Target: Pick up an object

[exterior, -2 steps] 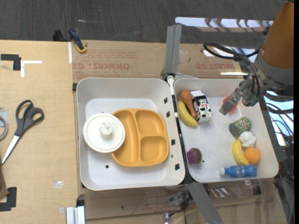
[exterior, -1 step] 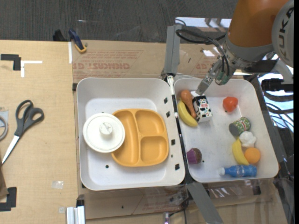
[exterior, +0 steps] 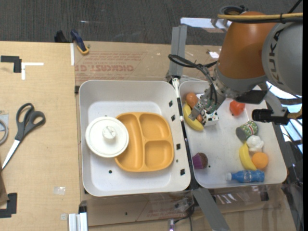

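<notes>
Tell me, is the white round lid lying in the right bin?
No, the white round lid lies in the left bin, overlapping the yellow divided plate.

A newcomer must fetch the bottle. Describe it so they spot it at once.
Look in the right bin, along its near edge. The bottle lies on its side there, just below a banana and an orange. It is the only blue thing in that bin.

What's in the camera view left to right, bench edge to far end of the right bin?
Black-handled scissors → round white lid → yellow divided plate → purple plum-like fruit → blue plastic bottle
</notes>
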### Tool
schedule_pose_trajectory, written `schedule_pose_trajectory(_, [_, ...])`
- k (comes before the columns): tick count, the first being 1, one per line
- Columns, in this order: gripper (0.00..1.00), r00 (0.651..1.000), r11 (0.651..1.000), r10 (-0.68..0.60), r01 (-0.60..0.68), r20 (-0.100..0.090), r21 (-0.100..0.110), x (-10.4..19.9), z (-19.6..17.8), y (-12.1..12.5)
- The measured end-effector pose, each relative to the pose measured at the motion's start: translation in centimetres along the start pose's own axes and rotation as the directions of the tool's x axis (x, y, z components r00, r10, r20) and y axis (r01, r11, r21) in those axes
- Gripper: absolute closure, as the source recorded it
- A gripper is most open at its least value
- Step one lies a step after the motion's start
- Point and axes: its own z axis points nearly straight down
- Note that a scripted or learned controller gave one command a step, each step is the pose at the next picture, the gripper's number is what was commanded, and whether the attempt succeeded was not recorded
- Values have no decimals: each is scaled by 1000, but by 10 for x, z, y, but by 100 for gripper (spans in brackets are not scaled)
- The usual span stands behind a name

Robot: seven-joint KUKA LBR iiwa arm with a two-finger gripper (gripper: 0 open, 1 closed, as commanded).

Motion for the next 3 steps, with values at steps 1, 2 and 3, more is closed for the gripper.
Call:
schedule_pose_trajectory(1, [100, 989, 989, -146, 146, 1, -3, -40, 136, -112])
schedule_pose_trajectory(2, [100, 966, 966, -259, 259, 10, -6, -66, -40, -144])
schedule_pose_trajectory(3, [100, 996, 996, -90, 90, 6, -7, -57, 133, -106])
